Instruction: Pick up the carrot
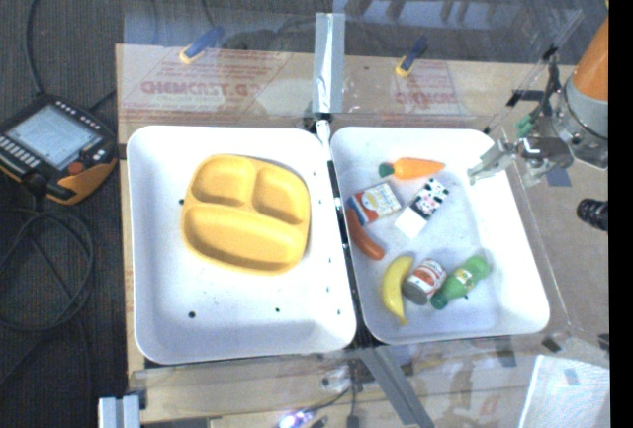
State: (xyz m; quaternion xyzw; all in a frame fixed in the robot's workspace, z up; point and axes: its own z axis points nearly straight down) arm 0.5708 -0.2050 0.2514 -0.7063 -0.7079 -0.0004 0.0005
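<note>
The claw (499, 154) is open and holds nothing. The carrot (415, 167) lies near the milk carton (377, 203), so the claw could bump that.

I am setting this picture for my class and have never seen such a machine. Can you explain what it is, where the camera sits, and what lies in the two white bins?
One camera looks down at a slant on a bench. From the right reaches a grey robot arm with an orange band; its grasping part, the pincer, hangs above the right bin's far right edge, holding nothing. That bin holds the carrot, a banana, a small carton, a can, a green bottle and a black-and-white box. The left bin holds a yellow divided tray. The carrot lies untouched.
</note>
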